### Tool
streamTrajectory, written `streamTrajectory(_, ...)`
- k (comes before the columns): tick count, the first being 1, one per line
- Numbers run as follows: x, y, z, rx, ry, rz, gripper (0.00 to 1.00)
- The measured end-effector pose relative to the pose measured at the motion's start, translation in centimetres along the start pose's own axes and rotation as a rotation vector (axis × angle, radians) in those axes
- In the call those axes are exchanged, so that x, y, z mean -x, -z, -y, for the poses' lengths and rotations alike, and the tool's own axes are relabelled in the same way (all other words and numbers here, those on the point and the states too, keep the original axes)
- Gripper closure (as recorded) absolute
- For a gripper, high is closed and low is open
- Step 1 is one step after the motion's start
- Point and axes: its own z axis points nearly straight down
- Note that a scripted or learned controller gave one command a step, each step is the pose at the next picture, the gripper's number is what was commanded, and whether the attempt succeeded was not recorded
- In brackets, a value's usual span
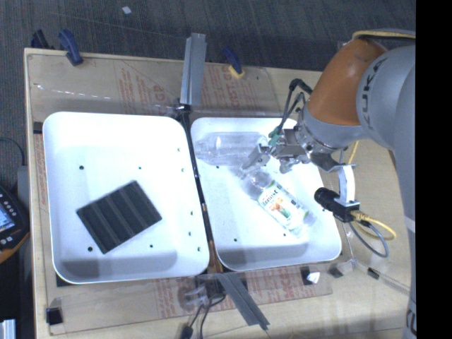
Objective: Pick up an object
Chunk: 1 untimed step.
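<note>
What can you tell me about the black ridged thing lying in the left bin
The black ridged pad is a flat, dark rectangle with parallel grooves running along its length, looking like rubber or plastic. It lies flat on the floor of the left bin, turned at a slant to the bin's walls, in the lower left part. Nothing rests on it or touches it, and the gripper is away over the right bin.

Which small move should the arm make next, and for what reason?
Probably lower the gripper straight down onto the clear bottle in the right bin, because it hovers just above the bottle's cap end and nothing is held yet.
</note>
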Motion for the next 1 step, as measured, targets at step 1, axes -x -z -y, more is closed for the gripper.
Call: streamTrajectory(1,5.20,-12.22,-1.16,0.006,0.076,0.003,0.00)
